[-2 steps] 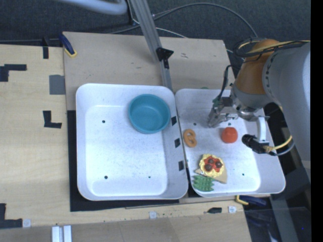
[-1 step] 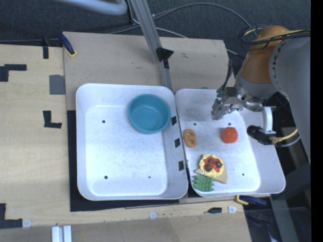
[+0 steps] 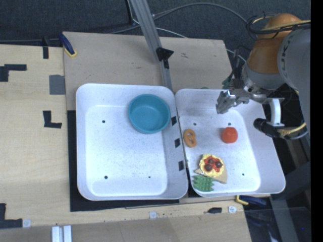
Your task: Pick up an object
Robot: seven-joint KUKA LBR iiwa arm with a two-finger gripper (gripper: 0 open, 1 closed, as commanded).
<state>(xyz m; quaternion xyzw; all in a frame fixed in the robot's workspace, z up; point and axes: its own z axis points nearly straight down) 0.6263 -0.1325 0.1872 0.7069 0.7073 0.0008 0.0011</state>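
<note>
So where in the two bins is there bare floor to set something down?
Left bin: all floor below and left of the blue bowl. Right bin: the strip right of the tomato. Crowded: its lower left, where pretzel, pizza slice and green piece cluster.

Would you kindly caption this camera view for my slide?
Gripper poised over the right bin above a red ball; blue bowl in the left bin.

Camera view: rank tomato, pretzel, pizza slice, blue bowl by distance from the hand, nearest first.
From the hand, over the right bin's far end:
1. tomato, right bin, just below it
2. pretzel, right bin's left edge
3. pizza slice, right bin, near end
4. blue bowl, left bin
</note>
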